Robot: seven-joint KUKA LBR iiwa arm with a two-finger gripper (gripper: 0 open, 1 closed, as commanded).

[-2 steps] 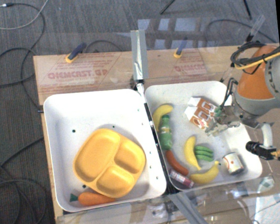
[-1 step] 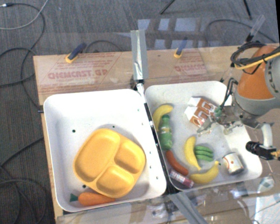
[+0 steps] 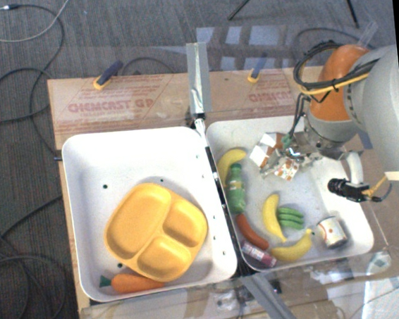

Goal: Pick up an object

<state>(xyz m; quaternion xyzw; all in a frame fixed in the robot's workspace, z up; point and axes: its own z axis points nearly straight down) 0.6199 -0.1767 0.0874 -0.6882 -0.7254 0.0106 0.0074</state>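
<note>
The grey arm with its orange band (image 3: pixel 335 98) reaches in from the right over the far part of the right bin (image 3: pixel 343 175), and its claw (image 3: pixel 289 154) sits low among crumpled silvery and orange-white wrappers (image 3: pixel 276 160) lying in that bin's far middle. The claw's tips are lost in the clutter of wrappers and wrist hardware, so I cannot tell whether it is clenched or released, nor whether anything is gripped. The other objects in the right bin lie to the near and left of the claw: a yellow banana (image 3: pixel 229 160) at the far left corner, a green bottle-like item (image 3: pixel 236 190) just near of it, a red sausage-shaped toy (image 3: pixel 252 232) further toward the near edge, a second banana (image 3: pixel 271 215) in the middle touching a green ridged vegetable (image 3: pixel 290 217), a third banana (image 3: pixel 293 249) along the near wall, and a small white can (image 3: pixel 332 230) at the near right. The left bin (image 3: pixel 87 167) holds a yellow divided tray (image 3: pixel 157 229), with an orange carrot (image 3: pixel 132 282) lying against the tray's near edge.
</note>
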